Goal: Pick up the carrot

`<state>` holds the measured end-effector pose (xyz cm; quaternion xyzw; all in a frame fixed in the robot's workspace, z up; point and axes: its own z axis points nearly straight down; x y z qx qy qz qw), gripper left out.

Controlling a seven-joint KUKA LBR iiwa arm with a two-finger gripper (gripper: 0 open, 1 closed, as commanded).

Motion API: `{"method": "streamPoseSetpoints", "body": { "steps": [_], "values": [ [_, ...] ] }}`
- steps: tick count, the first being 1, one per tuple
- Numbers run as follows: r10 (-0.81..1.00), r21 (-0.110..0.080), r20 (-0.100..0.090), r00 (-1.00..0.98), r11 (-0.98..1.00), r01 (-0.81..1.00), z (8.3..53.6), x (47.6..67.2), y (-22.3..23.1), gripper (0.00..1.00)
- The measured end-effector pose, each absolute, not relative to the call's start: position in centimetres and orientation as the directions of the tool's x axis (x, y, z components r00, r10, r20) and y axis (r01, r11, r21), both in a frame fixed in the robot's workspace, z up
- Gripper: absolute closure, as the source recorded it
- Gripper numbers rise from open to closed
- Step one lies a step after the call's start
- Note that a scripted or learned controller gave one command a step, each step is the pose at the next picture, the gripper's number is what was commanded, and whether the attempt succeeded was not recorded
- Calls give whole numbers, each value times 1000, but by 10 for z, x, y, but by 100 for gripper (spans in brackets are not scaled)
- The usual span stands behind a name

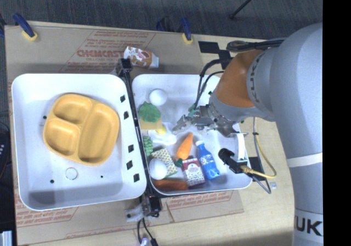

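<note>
A: Left bin [22, 130] contents?
B: A yellow tray [81, 128].
A: Carrot [185, 146] position?
B: Right bin [181, 83], centre, tilted, beside the blue bottle [208, 160].
A: Gripper [186, 123] state?
B: Above the carrot's tip; finger position cannot be determined.

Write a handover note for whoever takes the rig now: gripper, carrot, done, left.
Gripper: over the right bin, just above the carrot's upper end, nothing visibly between its fingers; open or shut cannot be told.
Carrot: lies tilted in the right bin, between the blue bottle on its right and the white egg lower left, the red carton below it.
Yellow tray sits in the left bin.
Done: arm is positioned near the carrot.
Left: grasp the carrot and lift it out.
</note>
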<state>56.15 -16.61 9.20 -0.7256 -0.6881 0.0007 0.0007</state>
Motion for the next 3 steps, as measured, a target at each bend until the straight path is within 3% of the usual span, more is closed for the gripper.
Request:
{"method": "streamPoseSetpoints", "body": {
  "steps": [1,2,3],
  "values": [
    [982,-1,0,-191,191,982,93,537,-131,0],
    [981,-3,2,-195,195,981,103,538,-130,100],
    [998,-3,0,-65,65,998,205,522,-93,100]
  ]
}}
